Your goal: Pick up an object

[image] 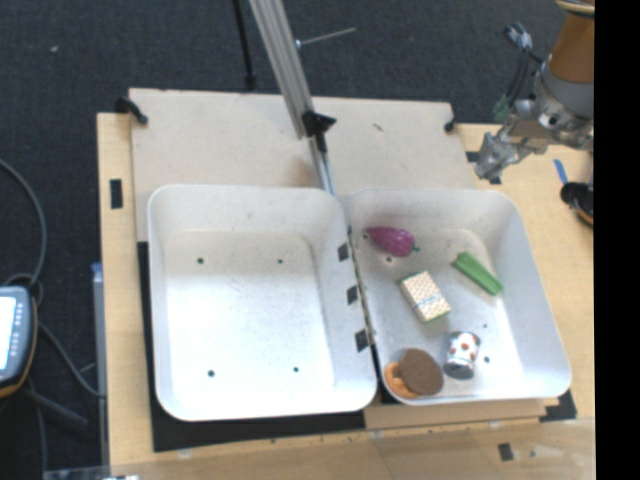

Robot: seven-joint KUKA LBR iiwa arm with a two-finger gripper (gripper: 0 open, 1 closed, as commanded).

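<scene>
Five things in right bin (520,313): purple fruit (390,239), green block (478,273), patterned box (425,296), brown disc (421,371), spotted can (461,354).

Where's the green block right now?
The green block lies in the right bin, toward its far right side, right of the patterned box and up from the small can.

Wooden worktop (230,138) under my reach, on dark carpet (120,28). Slanted aluminium pole (280,48) rises from worktop's far side. Handheld screen device (12,333) with cables lies at left edge.
</scene>
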